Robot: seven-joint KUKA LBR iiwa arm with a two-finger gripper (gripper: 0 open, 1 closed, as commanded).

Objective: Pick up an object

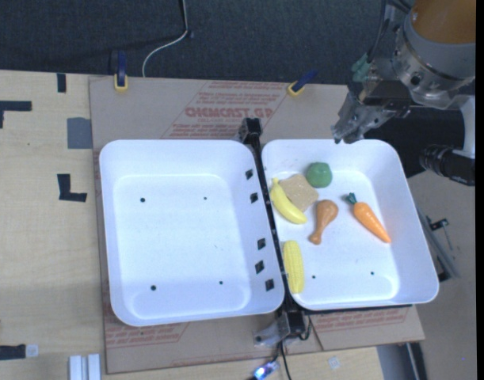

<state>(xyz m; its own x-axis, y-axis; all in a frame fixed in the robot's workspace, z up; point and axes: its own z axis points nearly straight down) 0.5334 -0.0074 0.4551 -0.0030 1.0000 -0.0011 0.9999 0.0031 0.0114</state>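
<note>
**Arm poised above the right bin, nothing picked yet**

Gripper (pixel 354 127) hangs in the upper right of the frame, over the far rim of the right bin (pixel 412 236); nothing sits between its tips, and whether they are spread or closed I cannot tell at this size.

Nearest the bottom of the frame, a corn cob (pixel 293 266) lies by the bin's left wall, its long axis running up and down the picture. Above it, a banana (pixel 285 202) curves along the same wall, one end toward upper left, the other toward lower right. A chicken drumstick (pixel 323 219) lies at centre, thick end up, thin end pointing lower left. A carrot (pixel 370 219) slants from its green top at upper left to its tip at lower right. A tan block (pixel 300 191) touches the banana, and a green ball (pixel 319 174) sits farthest, closest to the gripper.

This looks like the approach step. Next, the arm must descend over one item, fingers aligned across its narrow width.

The left bin (pixel 178 228) lies alongside.
</note>
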